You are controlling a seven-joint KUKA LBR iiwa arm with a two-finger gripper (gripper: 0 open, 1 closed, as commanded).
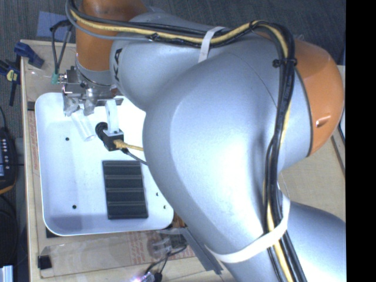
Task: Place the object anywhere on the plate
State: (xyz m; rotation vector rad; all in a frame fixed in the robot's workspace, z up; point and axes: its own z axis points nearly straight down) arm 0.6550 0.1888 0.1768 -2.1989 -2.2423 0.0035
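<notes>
Arm [235,134] stretched across from the right, bulk low over the bins, gripper [94,119] over the left bin [59,175], fingers apart around nothing, just above the black plate [124,190].

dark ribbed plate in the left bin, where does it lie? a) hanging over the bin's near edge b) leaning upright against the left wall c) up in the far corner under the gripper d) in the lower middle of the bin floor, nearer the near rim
d: the dark ribbed plate lies flat on the floor of the white bin, towards its near rim, while the gripper is above it in the view, near the far end.
</notes>
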